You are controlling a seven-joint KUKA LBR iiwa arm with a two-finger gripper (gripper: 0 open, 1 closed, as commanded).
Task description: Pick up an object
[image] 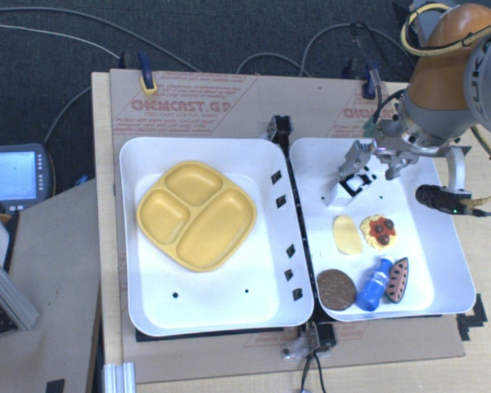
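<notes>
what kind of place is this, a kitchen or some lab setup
Most likely a robotics lab bench, not a kitchen: a robot arm reaches over two white bins, toy food lies in one, and loose cables run behind.

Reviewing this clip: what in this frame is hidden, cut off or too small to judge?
- Gripper, camera view: too small and dark against the right bin to tell its state.
- Arm: cut off by the right and top edges.
- Slice-shaped toy: partly covered by the blue bottle; its details are too small to identify.
- Monitor: cut off by the left edge, screen unreadable.
</notes>
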